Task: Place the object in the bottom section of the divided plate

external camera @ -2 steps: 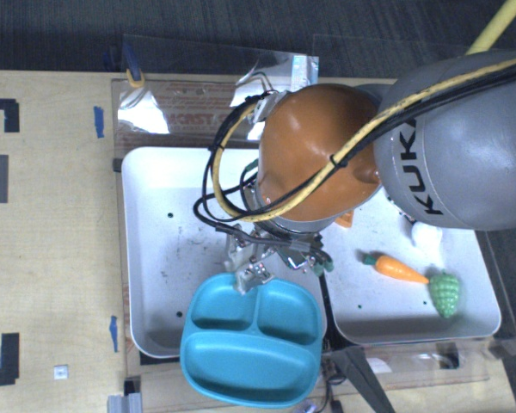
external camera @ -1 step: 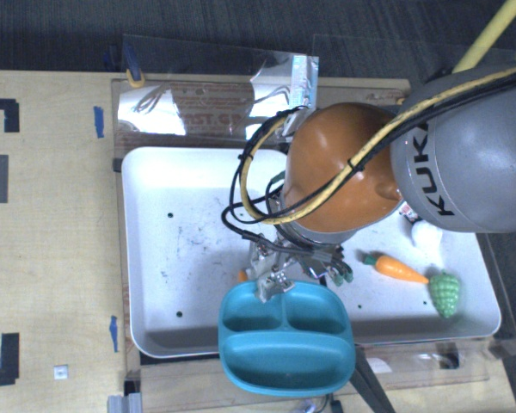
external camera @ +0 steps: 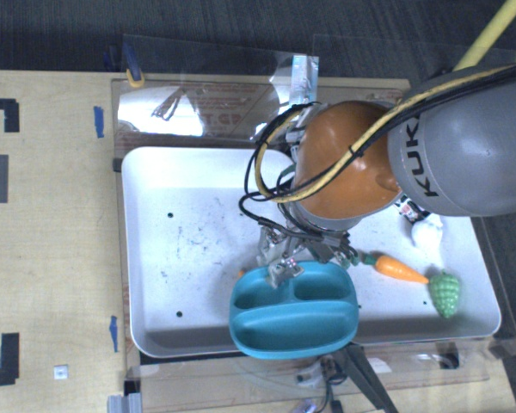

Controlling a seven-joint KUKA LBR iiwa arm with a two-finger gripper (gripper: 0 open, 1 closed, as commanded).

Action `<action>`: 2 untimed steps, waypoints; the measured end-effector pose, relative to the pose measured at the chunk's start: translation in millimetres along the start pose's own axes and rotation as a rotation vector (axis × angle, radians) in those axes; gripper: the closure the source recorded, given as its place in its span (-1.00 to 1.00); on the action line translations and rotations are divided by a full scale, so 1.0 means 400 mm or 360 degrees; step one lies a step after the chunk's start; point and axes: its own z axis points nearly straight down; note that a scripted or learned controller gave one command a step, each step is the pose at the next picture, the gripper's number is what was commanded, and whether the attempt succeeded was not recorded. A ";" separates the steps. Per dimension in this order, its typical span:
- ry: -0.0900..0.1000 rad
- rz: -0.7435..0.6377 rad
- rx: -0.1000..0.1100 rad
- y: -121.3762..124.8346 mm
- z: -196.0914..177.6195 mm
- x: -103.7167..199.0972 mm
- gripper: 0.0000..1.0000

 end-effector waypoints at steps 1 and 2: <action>0.0000 -0.0277 0.0002 -0.092 -0.138 -0.024 1.00; 0.0009 -0.0468 -0.0005 0.058 -0.055 -0.124 1.00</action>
